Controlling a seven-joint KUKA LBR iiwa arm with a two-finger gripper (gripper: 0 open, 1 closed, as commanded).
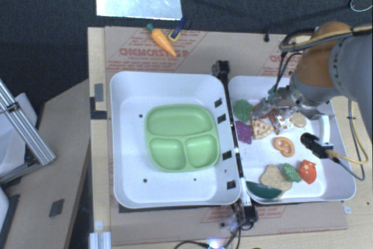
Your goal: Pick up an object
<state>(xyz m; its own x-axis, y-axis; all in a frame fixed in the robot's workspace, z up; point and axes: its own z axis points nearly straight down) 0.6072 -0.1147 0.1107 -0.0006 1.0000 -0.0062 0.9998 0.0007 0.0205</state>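
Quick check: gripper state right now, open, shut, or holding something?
Gripper: cannot be told; it sits low over the toy food in the right bin.

We cannot make out the fingers of the grey two-finger gripper (273, 109), which blur into the toy food beneath. The grey arm with its orange band (344, 61) is cut off by the right edge.

Grey arm (341, 67) low over right white bin (338, 186), among small toy foods. Green three-compartment plastic tray (180, 137) sits in left white bin (125, 125). Orange toy carrot (162, 41) on counter behind.
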